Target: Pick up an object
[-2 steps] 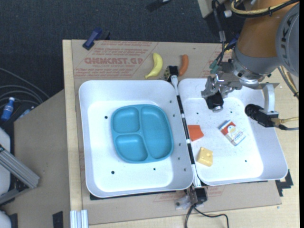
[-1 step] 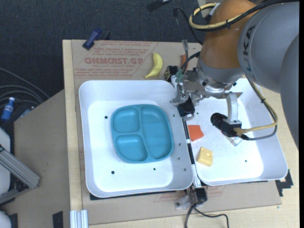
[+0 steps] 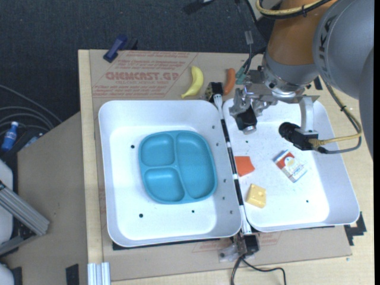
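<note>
The right bin [image 3: 336, 190] holds three small things. An orange block [image 3: 244, 165] lies near its left wall, a yellow cheese-like wedge [image 3: 256, 196] sits in front of that, and a red and white box [image 3: 290, 164] rests near the middle. My gripper [image 3: 246, 121] hangs over the far left corner of this bin, behind the orange block and apart from it. Its dark tip points down and I see nothing gripped in it. The grey arm with its orange band [image 3: 297, 28] covers the bin's far right corner.
A blue divided plate [image 3: 177, 165] lies in the left bin [image 3: 119, 159]. A banana [image 3: 194, 82] and a carrot [image 3: 229, 81] lie on the board behind the bins. A black unit on a cable [image 3: 295, 135] juts from the wrist over the right bin.
</note>
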`<act>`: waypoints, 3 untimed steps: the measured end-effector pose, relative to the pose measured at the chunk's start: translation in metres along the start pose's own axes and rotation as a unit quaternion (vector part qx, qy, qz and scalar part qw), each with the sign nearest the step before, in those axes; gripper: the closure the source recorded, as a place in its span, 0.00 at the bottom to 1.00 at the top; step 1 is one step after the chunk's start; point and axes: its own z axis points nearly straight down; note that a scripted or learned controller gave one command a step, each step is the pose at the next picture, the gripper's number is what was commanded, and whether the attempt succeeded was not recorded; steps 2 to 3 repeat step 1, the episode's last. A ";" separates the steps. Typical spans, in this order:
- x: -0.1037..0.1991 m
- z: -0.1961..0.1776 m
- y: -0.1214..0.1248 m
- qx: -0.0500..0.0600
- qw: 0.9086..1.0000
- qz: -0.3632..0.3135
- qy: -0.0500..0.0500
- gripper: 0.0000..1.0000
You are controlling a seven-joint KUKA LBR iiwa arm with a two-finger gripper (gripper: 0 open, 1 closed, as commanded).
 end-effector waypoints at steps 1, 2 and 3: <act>0.034 -0.011 -0.034 0.002 1.000 -0.001 0.001 1.00; 0.034 -0.011 -0.034 0.002 1.000 -0.001 0.001 1.00; 0.034 -0.011 -0.034 0.002 1.000 -0.001 0.001 1.00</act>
